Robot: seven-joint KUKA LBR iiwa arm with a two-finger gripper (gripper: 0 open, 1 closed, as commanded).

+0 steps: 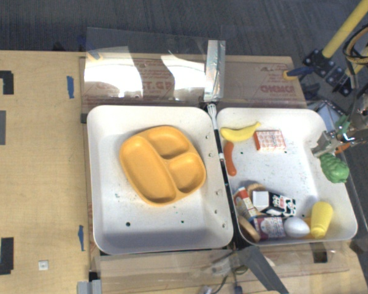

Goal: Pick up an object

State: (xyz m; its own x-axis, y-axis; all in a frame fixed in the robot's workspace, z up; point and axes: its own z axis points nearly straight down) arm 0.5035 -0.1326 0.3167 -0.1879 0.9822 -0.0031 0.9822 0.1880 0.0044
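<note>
Pincer (336,141) at the right bin's (294,118) three o'clock rim; finger state cannot be told. Green toy (335,168) just at its six o'clock on the rim; yellow bottle (321,218) further at six. Banana (239,132) and orange carton (269,140) at nine o'clock; yellow divided plate (162,164) in left bin (110,213).

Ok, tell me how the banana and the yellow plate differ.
The banana is a slim curved piece, while the yellow plate is broad, rounded and split into compartments. The banana lies in the right bin near its top-left corner among other items; the plate sits alone in the left bin. Both are yellow, the plate a deeper, more orange shade.
</note>
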